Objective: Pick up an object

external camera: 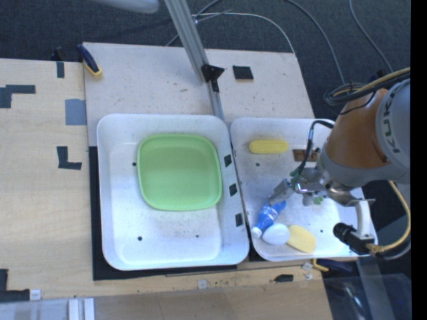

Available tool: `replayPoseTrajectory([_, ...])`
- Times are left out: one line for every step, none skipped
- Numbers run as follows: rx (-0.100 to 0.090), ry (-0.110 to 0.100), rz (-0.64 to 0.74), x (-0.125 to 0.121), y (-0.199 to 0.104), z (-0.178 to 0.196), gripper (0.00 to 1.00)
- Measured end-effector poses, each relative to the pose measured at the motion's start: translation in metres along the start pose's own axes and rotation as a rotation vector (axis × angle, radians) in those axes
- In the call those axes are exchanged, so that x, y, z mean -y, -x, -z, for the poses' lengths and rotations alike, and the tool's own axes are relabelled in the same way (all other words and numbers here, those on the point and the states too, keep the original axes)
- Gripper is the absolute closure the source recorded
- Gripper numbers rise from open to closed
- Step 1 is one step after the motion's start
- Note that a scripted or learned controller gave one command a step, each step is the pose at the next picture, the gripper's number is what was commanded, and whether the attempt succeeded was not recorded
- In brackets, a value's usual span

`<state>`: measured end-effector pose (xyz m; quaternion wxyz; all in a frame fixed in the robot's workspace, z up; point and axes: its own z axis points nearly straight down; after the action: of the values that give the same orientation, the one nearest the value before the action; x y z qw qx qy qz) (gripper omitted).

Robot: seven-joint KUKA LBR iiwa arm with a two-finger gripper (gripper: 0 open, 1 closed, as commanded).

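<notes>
Wooden counter (40, 179), two white bins. Green plate (179, 171) in left bin (110, 199). Right bin (267, 172): yellow oblong, blue-white bottle (268, 220), yellow block. Gripper (288, 189) above bottle; fingers' spread unclear. Bottle likely light, slick; grasp mid-body.

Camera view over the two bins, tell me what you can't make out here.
- Gripper: its fingers are small and blurred, so their state is unclear.
- Right bin: its right side is covered by the arm.
- Blue-and-white object: too blurred to identify; contact with the gripper is uncertain.
- Yellow piece near the bin's front: kind unclear.
- Yellow item at the back: shape clear, identity not.
</notes>
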<state>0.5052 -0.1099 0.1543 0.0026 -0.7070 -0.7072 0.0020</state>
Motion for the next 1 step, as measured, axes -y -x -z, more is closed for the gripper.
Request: replayPoseTrajectory([0.0, 0.002, 0.0, 0.0086, 0.0017, -0.0464, 0.0])
